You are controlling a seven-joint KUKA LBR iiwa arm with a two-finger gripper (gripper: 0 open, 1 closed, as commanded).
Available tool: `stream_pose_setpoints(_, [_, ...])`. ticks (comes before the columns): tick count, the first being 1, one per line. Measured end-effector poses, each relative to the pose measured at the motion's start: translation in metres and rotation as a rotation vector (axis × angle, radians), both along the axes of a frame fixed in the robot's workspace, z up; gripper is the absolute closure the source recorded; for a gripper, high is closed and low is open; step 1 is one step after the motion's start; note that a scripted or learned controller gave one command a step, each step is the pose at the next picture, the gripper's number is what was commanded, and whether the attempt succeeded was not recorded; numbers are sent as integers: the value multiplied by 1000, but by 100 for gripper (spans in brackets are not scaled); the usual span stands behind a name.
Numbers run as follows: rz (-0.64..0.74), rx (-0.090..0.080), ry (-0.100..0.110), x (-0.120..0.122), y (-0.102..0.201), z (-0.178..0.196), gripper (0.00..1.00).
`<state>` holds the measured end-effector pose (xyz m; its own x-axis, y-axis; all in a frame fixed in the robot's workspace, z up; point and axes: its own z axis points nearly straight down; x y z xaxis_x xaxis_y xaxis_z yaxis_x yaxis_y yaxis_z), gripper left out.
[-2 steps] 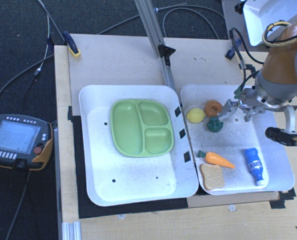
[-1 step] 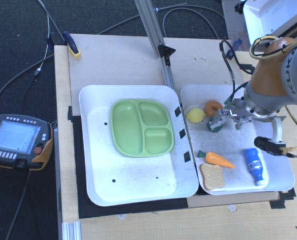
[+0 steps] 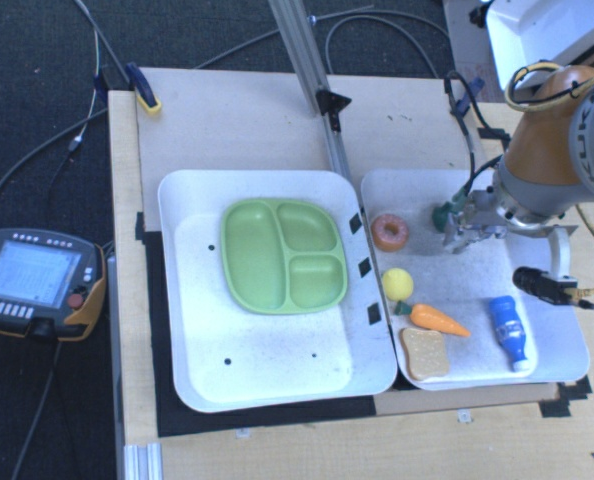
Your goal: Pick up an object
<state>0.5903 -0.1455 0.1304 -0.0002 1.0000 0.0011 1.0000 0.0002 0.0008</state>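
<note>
The right bin [image 3: 552, 353] holds a pink-brown donut [image 3: 389, 232], a yellow lemon [image 3: 398, 284], an orange carrot [image 3: 439, 319], a slice of bread [image 3: 425, 354] and a blue bottle [image 3: 508, 330]. My gripper [image 3: 461, 226] hangs low over the bin's back part, to the right of the donut and apart from it. A small dark green shape [image 3: 444, 215] sits at the gripper's left side; whether it is a loose object or part of the gripper is unclear. Nothing is visibly held.
The left bin [image 3: 192, 368] carries a green divided plate [image 3: 283, 255]. A slanted metal pole [image 3: 307, 48] runs down to the ridge between the bins. A teach pendant [image 3: 37, 283] lies on the floor at the left. Black clips [image 3: 365, 266] line the divider.
</note>
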Motion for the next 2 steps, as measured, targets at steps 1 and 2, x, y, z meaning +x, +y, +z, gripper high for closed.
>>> stream_pose_setpoints(1, [1,-2,-4,1,2,43,100])
stream_pose_setpoints(2, [1,-2,-5,0,1,87,100])
